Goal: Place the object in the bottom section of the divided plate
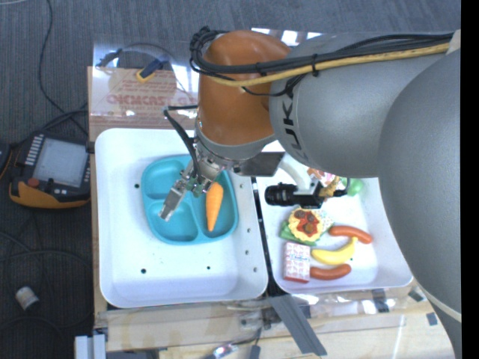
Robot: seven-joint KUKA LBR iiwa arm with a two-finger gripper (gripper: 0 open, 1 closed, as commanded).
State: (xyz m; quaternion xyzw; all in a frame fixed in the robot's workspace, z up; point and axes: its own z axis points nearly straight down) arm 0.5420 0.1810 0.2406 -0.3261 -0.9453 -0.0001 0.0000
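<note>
A blue divided plate [171, 229] lies in the left white bin [123, 275]. An orange carrot [214, 206] rests in the plate's right-hand section, pointing toward the front of the bin. My gripper [178, 197] hangs over the middle of the plate, just left of the carrot and close to its top end. Nothing is visibly held in it. The arm's orange band and grey body hide the back edge of the plate and the far side of both bins.
The right bin [389, 271] holds several toy foods: a pizza slice [305, 225], a red sausage [350, 233], a banana [333, 254], another sausage [329, 272] and a pink wafer [296, 262]. A cardboard sheet [135, 96] lies behind the left bin.
</note>
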